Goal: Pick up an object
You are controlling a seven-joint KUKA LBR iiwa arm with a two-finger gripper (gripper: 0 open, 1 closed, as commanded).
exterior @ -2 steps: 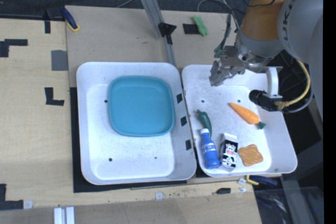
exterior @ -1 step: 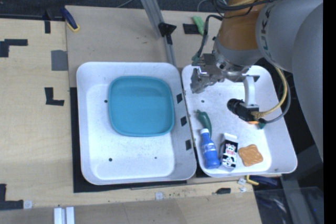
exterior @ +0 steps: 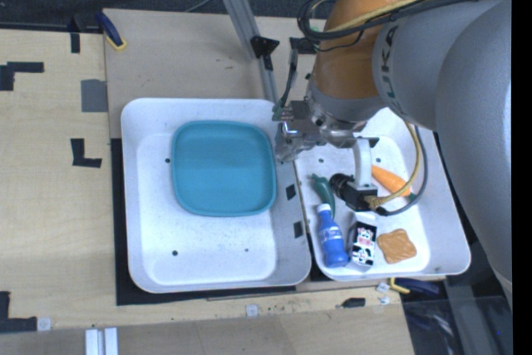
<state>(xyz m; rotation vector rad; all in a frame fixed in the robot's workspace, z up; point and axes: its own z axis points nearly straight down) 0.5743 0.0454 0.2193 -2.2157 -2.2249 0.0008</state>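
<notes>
Hand [exterior: 287,133] low over rim between bins, grip state impossible to tell. Square teal plastic plate [exterior: 223,167] in left bin; blue bottle [exterior: 330,235], orange carrot [exterior: 387,177] in right bin.

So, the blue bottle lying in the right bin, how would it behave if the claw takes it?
The blue bottle lies on its side and looks round, so a push may roll it. It looks like smooth plastic, likely slippery. The black-and-white carton sits close beside it, so a wide grasp may bump that too.
</notes>
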